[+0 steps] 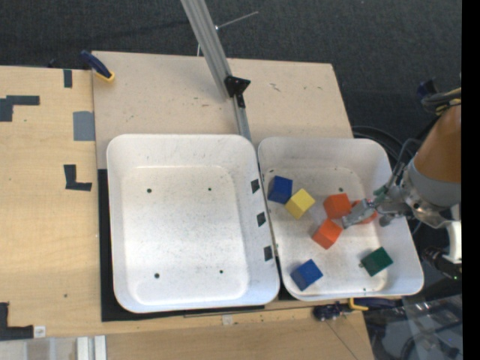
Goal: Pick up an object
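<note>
The right bin [375, 156] holds several cubes: a blue one [280, 189], a yellow one [301, 202], an orange one [337, 205], a second orange one [326, 233], another blue one [306, 274] and a dark green one [376, 261]. My gripper [362, 212] reaches in from the right, low over the bin floor. It sits just right of the upper orange cube, touching or nearly touching it. Its fingertips look close together, but the gap between them is too small to judge.
The left bin [120, 201] lies beside the right one on a wooden bench. A metal pole [210, 36] slants from the top down to the bins' shared rim. The arm's orange band [444, 148] hangs over the right bin's right edge.
</note>
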Tool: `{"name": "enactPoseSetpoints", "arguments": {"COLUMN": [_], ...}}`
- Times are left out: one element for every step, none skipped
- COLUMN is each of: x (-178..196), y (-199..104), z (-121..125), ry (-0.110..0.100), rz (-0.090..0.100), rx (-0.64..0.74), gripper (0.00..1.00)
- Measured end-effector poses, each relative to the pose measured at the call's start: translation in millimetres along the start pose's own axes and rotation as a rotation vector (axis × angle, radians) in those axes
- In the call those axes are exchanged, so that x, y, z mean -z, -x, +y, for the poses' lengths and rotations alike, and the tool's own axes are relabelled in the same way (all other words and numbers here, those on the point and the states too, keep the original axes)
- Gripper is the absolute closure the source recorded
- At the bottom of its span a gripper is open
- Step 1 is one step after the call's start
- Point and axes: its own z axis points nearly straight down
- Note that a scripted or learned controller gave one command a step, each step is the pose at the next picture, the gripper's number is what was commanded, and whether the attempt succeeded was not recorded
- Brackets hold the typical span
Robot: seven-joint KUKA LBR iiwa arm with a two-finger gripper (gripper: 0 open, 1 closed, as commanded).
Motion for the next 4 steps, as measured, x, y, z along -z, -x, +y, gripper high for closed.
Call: {"name": "enactPoseSetpoints", "arguments": {"x": [-36, -29, 13, 74], "y": [0, -1, -1, -8], "z": [2, 0, 4, 4], "ry": [0.010, 0.004, 0.009, 0.012], "rz": [-0.002, 0.000, -0.002, -0.003], "rx": [0.002, 0.001, 0.002, 0.002], "gripper": [0.00, 1.00, 1.00, 1.00]}}
